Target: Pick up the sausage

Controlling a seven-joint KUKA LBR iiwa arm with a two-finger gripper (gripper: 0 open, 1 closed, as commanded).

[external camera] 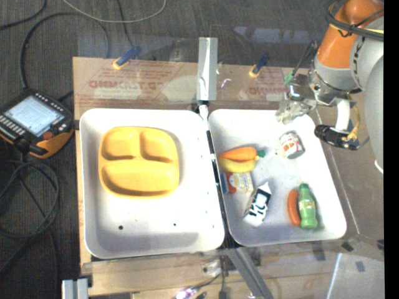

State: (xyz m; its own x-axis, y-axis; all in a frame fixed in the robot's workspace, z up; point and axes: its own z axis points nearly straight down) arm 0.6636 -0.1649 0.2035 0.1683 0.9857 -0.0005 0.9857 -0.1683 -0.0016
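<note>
The sausage point(293, 208) is a short red-orange piece lying in the near right corner of the right bin point(278, 178). It lies lengthwise against the left side of a green bottle point(306, 206). My gripper point(292, 108) hangs over the bin's far right edge, well behind the sausage and just beyond a small red and white can point(290, 144). Nothing shows held in it.
An orange carrot point(240, 154) lies on a yellow banana point(237, 165) at the right bin's left side. Below them are a small packet point(240, 182) and a black and white carton point(257, 205). The left bin point(90, 185) holds a yellow divided tray point(140, 161).
</note>
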